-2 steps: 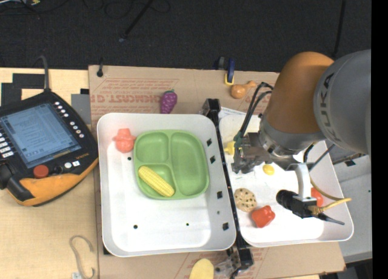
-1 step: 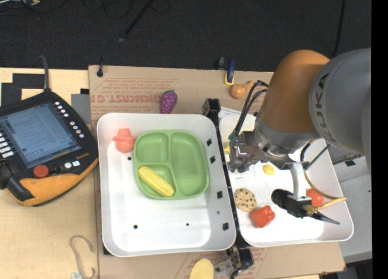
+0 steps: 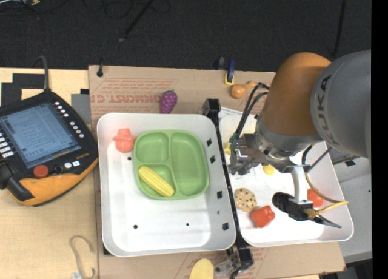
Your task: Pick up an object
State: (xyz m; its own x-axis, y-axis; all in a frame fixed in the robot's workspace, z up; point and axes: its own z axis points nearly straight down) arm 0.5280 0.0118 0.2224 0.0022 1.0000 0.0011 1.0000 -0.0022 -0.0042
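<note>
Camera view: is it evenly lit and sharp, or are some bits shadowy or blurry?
In the camera view the light is soft and even: the left bin shows hardly any shadow, and the green plate and corn look crisp. The arm, nearest the lens, looms large and slightly soft, shading part of the right bin. The top of the view is dark.

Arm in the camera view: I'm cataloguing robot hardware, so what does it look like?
The arm is bulky, rounded and grey, with dark lettering on its casing, a broad orange band above the wrist, and thin black cables running down to the silvery metal gripper.
</note>
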